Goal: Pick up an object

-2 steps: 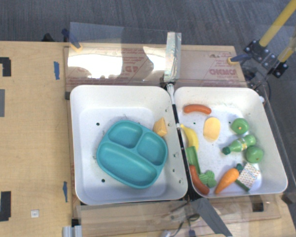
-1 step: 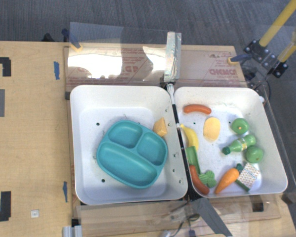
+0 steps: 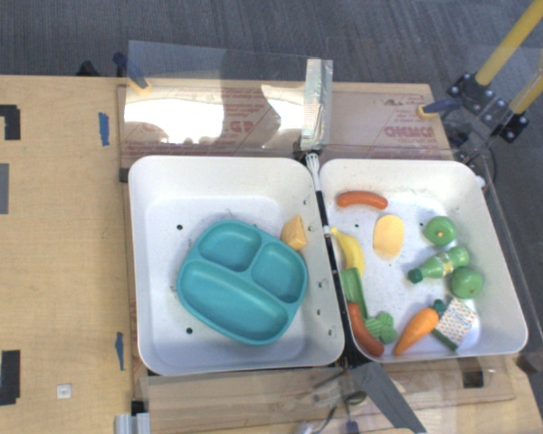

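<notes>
The right bin (image 3: 502, 242) holds several toy foods. An orange-red sausage (image 3: 362, 200) lies at the back, with a yellow oval piece (image 3: 389, 236) just in front of it. A banana (image 3: 348, 250) and a green cucumber (image 3: 353, 287) lie along the bin's left wall. A green apple (image 3: 440, 231), a small green bottle (image 3: 439, 265) and a second green fruit (image 3: 466, 283) sit on the right. At the front are a carrot (image 3: 416, 328), a broccoli piece (image 3: 381, 324), a red chili (image 3: 363, 334) and a white patterned packet (image 3: 457, 322).
The left bin (image 3: 163, 197) holds a teal divided plate (image 3: 242, 280), with a yellow-orange wedge (image 3: 294, 233) by the plate's back right edge. A clear panel (image 3: 217, 98) stands behind the bins. A yellow-and-black stand (image 3: 489, 89) is at the back right.
</notes>
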### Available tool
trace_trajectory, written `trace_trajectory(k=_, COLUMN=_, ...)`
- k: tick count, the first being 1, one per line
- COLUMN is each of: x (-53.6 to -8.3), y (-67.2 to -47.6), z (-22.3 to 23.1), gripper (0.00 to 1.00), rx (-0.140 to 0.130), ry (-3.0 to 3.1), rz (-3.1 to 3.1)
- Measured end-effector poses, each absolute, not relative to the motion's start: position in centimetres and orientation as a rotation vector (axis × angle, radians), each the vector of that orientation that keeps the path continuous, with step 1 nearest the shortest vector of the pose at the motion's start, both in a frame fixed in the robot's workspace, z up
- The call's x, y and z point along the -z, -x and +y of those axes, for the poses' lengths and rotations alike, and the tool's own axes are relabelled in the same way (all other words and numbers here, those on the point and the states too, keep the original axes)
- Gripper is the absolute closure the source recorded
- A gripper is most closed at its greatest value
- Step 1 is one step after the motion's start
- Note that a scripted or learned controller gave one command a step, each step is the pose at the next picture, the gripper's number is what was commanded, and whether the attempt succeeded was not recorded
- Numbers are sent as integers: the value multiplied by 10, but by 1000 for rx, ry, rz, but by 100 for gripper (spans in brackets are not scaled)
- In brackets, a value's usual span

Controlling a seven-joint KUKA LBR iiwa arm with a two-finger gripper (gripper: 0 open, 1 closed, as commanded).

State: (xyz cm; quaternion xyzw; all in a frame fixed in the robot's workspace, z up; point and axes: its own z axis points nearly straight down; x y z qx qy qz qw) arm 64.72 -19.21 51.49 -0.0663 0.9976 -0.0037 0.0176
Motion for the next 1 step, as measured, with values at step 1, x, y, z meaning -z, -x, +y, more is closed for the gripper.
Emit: trace_trajectory(k=1, x=-528, y=-648, z=-191, gripper=100, rx=15, ry=206, rz=3087)
